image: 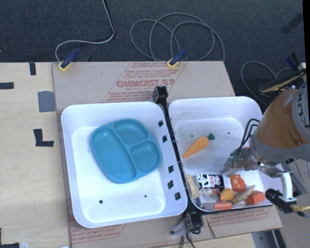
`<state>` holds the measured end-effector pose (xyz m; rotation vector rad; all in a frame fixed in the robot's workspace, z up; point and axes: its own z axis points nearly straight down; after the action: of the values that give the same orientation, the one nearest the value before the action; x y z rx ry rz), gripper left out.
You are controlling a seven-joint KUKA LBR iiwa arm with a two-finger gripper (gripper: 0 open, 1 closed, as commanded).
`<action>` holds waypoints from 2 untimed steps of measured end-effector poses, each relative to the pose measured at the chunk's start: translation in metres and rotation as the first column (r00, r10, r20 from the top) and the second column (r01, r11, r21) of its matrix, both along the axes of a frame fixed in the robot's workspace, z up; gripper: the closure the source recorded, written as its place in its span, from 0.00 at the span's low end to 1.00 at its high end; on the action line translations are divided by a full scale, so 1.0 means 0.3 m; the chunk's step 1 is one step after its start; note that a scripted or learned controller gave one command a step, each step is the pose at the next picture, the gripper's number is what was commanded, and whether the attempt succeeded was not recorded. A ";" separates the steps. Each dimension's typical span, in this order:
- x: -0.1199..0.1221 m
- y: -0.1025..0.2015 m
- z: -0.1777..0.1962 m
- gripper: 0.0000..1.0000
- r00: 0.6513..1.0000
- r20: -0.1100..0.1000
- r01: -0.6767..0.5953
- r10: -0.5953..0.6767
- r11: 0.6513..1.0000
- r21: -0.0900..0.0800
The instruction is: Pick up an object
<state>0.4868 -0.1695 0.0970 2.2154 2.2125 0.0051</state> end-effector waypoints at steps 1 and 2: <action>-0.008 0.002 0.266 1.00 1.000 -0.008 -0.002 0.002 1.000 0.004; -0.010 0.003 0.263 0.00 1.000 -0.010 -0.002 0.002 1.000 0.005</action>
<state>0.4839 -0.1686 0.1758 2.2210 2.2223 -0.0002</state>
